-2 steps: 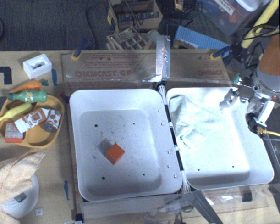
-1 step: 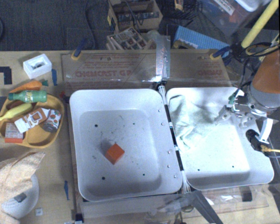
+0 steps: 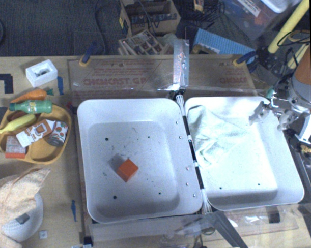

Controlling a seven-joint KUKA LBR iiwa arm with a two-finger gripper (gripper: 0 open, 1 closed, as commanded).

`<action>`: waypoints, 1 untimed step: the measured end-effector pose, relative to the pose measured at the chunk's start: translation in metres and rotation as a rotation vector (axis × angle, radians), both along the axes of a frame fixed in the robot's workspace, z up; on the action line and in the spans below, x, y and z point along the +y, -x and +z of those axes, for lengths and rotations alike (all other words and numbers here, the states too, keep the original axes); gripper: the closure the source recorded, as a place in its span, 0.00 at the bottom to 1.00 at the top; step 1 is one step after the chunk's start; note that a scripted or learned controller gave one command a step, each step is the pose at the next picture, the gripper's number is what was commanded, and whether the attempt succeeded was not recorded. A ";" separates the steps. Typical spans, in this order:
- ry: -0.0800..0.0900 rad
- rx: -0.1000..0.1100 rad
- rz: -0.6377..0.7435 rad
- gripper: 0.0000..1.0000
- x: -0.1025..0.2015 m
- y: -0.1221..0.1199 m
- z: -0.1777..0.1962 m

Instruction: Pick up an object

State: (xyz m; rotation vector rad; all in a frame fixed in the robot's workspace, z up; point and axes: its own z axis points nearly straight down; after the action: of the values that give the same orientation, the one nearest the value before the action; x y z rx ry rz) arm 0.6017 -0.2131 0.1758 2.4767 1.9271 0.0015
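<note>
An orange cube point(image 3: 128, 169) lies in the left bin point(image 3: 94, 118), a little left of its middle. In the right bin point(image 3: 280, 188) a crumpled white and pale green cloth point(image 3: 217, 131) covers the upper left part of the floor. My gripper point(image 3: 270, 117) hangs over the right bin's upper right corner, just right of the cloth. Its fingers point(image 3: 257, 114) are spread open with nothing between them. It is far from the cube.
A wooden bowl point(image 3: 49, 155) of toy food sits left of the bins, with a small white box point(image 3: 41, 73) behind it. A pale cloth bag point(image 3: 18, 202) lies at the lower left. Clear plastic panels point(image 3: 123, 79) stand behind both bins.
</note>
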 end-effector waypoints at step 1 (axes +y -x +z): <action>0.000 0.000 -0.175 0.00 -0.001 -0.027 -0.012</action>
State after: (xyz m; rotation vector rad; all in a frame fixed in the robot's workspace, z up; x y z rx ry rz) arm 0.6284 -0.2146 0.1643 2.6357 1.7024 0.0012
